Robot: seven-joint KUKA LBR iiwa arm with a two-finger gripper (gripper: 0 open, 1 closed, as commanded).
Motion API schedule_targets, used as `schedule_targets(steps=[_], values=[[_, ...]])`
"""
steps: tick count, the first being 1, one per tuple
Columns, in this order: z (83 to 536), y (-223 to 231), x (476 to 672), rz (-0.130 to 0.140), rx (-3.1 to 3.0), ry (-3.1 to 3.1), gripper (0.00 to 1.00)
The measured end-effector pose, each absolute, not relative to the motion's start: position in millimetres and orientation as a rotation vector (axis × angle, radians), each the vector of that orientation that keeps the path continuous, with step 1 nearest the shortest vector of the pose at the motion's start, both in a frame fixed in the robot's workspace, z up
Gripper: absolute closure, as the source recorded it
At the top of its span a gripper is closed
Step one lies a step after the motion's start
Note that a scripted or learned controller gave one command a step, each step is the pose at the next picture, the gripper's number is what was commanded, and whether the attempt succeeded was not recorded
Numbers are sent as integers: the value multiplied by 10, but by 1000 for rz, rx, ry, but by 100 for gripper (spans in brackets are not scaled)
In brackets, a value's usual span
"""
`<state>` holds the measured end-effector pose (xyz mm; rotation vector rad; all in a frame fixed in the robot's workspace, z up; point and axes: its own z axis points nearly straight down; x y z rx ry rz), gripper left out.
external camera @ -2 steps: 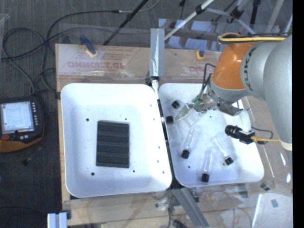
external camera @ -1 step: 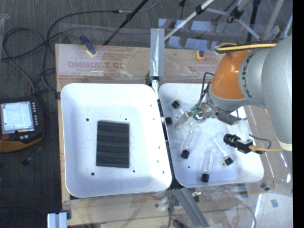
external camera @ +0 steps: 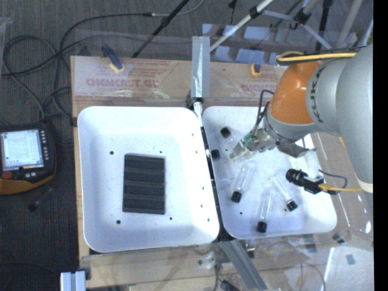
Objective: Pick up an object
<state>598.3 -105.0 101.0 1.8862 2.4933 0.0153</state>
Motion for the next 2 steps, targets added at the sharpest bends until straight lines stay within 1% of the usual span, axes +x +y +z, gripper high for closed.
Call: schedule_targets(steps=[1,2], values=[[1010,-1047,5983,16,1886,2494,0],[1091,-1026,5984,21,1887,2497,100]])
